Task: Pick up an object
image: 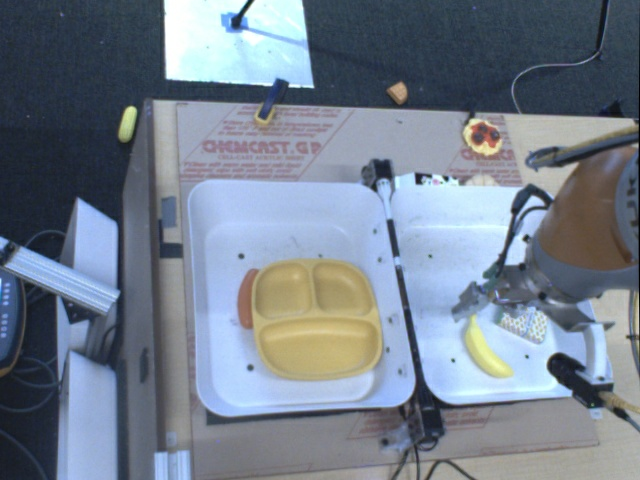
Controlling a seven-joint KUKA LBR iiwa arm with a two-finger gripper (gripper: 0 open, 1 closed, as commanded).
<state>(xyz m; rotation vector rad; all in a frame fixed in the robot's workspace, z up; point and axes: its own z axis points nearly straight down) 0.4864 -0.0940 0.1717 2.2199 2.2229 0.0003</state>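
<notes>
A yellow banana [487,348] lies in the right bin [440,238], toward its front. Just right of it rests a small flat piece with a blue-and-white checked pattern [524,324]. My gripper [483,298] hangs low over the right bin, just above the banana's upper end and left of the checked piece. The grey arm with its orange band [598,218] reaches in from the right and hides part of the bin's right side. Nothing shows as held.
In the left bin [215,268] sits a yellow divided plate [315,318] with a red-orange sausage-shaped piece [245,298] at its left edge. On the bench behind lie a round pizza-like toy [484,136] and a blue-and-yellow piece [270,103]. A black divider [395,268] separates the bins.
</notes>
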